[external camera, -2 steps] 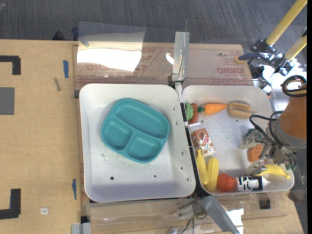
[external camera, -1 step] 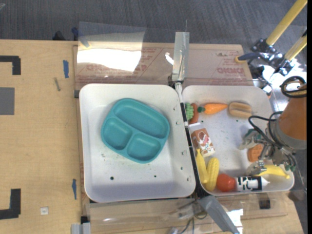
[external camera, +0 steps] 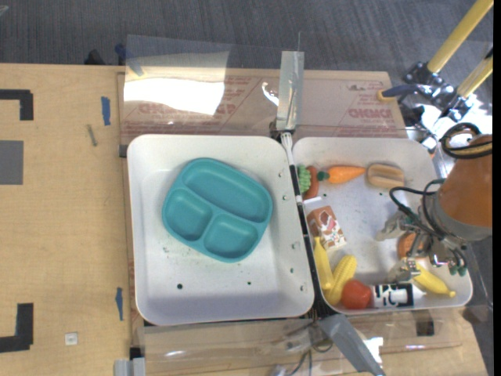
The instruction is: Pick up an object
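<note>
Gripper sits low in the right bin at 4 o'clock, amid toy food, prob. to reach one; can't tell its state; cables hide it. Nearest: yellow piece & dark bottle; carrot at 12. Left bin holds a teal divided plate; cardboard benchtop at 9; grey carpet beyond.

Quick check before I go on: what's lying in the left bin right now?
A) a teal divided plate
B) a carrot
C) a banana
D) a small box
A: the teal divided plate lies in the left bin; the carrot, banana and small box are all in the right bin.
</note>
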